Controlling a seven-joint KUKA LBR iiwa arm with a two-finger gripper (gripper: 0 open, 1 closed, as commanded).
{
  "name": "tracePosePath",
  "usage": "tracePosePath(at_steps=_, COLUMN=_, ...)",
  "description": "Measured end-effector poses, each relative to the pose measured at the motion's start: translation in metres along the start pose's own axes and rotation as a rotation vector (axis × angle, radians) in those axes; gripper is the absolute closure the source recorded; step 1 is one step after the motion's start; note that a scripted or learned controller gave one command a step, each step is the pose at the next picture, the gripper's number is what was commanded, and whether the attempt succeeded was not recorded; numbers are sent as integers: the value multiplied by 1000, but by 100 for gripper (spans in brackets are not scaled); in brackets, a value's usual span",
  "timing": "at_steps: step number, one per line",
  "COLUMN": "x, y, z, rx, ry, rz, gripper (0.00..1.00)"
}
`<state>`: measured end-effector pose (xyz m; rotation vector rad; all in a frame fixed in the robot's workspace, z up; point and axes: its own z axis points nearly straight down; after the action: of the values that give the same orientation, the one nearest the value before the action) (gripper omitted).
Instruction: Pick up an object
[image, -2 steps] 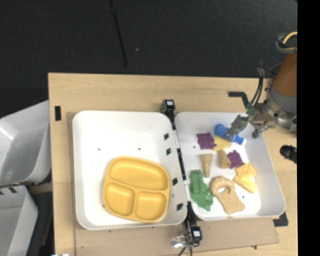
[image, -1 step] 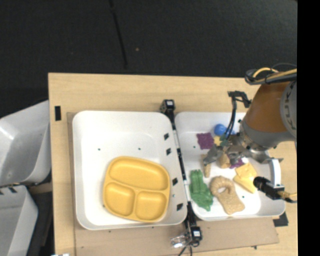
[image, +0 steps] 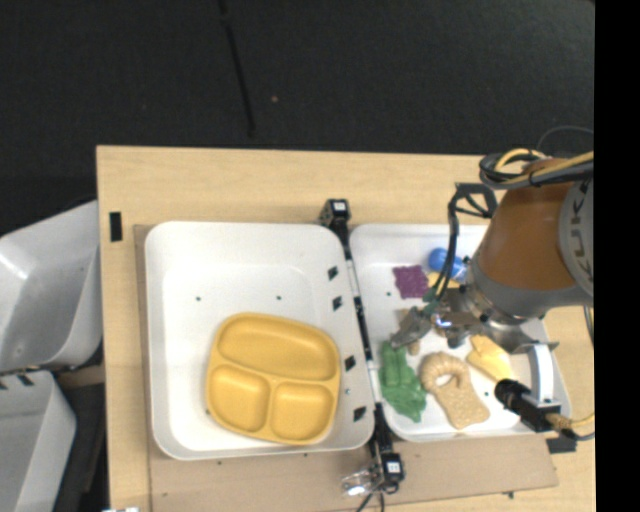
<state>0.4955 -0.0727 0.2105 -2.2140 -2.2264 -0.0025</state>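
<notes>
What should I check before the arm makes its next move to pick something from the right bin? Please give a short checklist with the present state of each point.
1. Gripper is over the right bin: ok.
2. Objects are there to pick: ok. A green toy, a purple piece, a tan ring and a tan block lie in it.
3. Something is already held: cannot tell, the wrist hides the view.
4. Target stands apart from neighbours: not ok, the ring touches the block and the green toy lies close beside.
5. Left bin's yellow tray is out of the path: ok.
</notes>
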Motion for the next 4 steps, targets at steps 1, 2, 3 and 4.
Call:
tracePosePath(at_steps=1, x=127, y=42, z=-78, rx=-11, ry=3, rz=-12, gripper=0)
tracePosePath(at_steps=2, x=117, y=40, z=-84, rx=-1, ry=-3, rz=-1, gripper=100)
tracePosePath(at_steps=3, x=138, y=17, z=-212, rx=-16, ry=1, rz=0, gripper=100)
tracePosePath(at_steps=4, x=219, y=-5, z=-349, rx=-18, ry=5, rz=-7, gripper=100)
